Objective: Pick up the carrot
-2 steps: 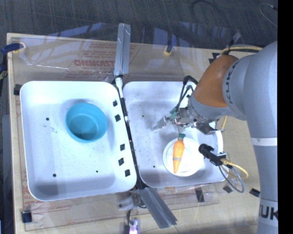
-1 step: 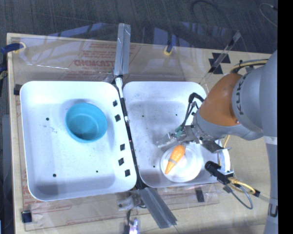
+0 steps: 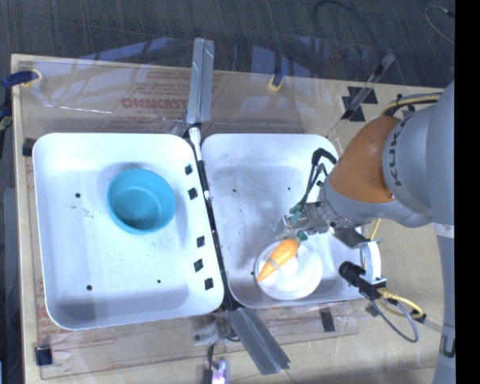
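Two white bins — left bin (image 3: 64, 294) with a blue bowl (image 3: 142, 199), right bin (image 3: 240, 174) with a carrot (image 3: 277, 258) on a white dish (image 3: 302, 282). Gripper (image 3: 298, 224) sits just above the carrot's top — whether it is open or closed cannot be told.

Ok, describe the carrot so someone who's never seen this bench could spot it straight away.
Of the two white bins, look in the right bin, at its near corner beside the arm. A white bowl sits there, and the carrot lies tilted across its rim, just below the gripper. It is the one orange thing in the bins; the left bin holds a blue bowl.

Bench (image 3: 104, 82) bears 2 white bins: left (image 3: 64, 294); right (image 3: 248, 154).
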Robot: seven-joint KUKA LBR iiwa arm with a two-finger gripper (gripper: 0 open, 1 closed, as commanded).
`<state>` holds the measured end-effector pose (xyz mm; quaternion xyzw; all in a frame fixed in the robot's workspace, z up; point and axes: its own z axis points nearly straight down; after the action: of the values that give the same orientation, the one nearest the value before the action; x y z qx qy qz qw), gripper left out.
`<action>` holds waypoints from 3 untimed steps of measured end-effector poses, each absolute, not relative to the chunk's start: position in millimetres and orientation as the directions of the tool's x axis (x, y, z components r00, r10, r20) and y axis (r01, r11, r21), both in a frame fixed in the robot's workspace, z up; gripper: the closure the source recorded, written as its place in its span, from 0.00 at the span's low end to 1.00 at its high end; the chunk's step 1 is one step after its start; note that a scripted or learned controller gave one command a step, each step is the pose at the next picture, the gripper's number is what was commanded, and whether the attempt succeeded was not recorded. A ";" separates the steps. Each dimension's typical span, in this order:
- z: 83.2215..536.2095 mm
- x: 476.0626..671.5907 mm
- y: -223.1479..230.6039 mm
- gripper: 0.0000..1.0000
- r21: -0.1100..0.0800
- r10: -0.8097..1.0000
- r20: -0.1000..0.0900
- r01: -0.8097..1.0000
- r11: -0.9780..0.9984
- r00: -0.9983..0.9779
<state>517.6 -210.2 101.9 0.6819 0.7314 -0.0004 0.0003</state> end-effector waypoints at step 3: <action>97.7 517.4 -115.3 0.00 0.007 0.996 -0.019 0.996 0.086 -0.086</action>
<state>517.4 -115.3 97.7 0.6761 0.7368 -0.0037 0.0095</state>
